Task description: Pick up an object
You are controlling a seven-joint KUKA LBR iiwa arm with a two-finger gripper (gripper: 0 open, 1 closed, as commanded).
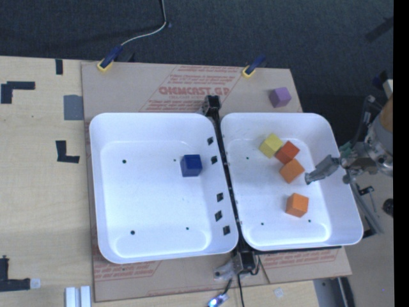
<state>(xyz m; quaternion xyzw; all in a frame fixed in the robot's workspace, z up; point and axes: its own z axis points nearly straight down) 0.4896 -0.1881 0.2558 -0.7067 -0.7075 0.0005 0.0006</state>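
The right bin (319,234) holds a yellow cube (271,144), a red-orange cube (287,152), an orange cube (291,171) just below it, and another orange cube (297,204) lower down. A blue cube (191,165) lies alone in the left bin (108,190). My gripper (317,172) reaches in from the right edge of the right bin, its grey tip just right of the middle orange cube and apart from it. Nothing shows between its fingers.
A purple cube (279,97) sits on the cardboard behind the right bin. Blue-and-yellow clamps (110,57) (254,66) hold the board's back edge. A black clip strip (217,165) runs along the seam between the bins. A cable crosses the dark cloth behind.
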